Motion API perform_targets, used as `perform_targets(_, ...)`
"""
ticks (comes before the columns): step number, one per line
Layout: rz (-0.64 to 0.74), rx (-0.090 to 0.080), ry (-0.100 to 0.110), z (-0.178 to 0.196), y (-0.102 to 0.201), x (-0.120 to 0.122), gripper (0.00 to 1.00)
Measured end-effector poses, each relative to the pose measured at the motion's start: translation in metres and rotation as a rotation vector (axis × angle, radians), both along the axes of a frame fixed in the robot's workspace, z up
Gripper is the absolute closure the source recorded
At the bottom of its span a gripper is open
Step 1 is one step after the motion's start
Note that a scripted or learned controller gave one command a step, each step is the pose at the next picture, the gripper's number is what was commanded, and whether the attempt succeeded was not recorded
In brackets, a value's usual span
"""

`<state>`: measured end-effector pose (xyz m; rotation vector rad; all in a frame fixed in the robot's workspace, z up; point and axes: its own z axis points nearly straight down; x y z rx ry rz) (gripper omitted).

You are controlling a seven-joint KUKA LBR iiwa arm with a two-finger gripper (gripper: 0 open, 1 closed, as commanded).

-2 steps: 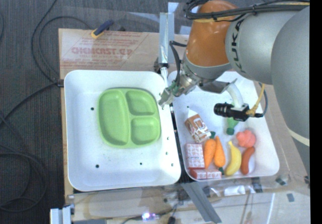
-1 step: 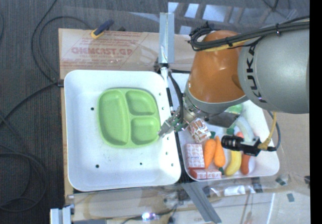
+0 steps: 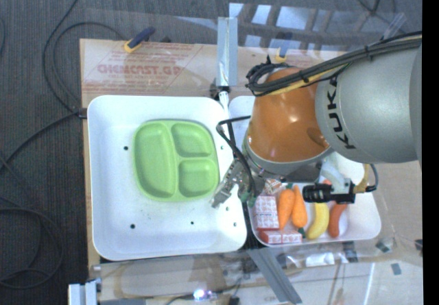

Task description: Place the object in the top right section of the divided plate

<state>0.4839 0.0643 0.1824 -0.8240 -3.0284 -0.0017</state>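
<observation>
The bench carries two white bins side by side, and the arm reaches in from the right, its grey body and orange band covering most of the right bin. The left bin holds a green divided plate, which lies flat in its upper middle part with one long section on the left and two smaller ones on the right. The fingers hang at the wrist's lower left, over the left bin's right edge, just beside the plate's lower right corner; they look slightly parted, and nothing shows between them. In the uncovered front part of the right bin lie several toy foods close together: a red-and-white box at the left, a carrot just right of it, a yellow banana next, and a red piece at the far right. A black fitting on the arm sits just above the banana. None of these items lies on the plate.
</observation>
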Motion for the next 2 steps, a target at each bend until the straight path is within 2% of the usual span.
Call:
perform_targets(1,-0.015,0.001,0.001,0.0,0.006,-0.001,1.0)
perform_targets(2,-0.049,-0.001,-0.003,0.089,0.008,0.001,1.0)
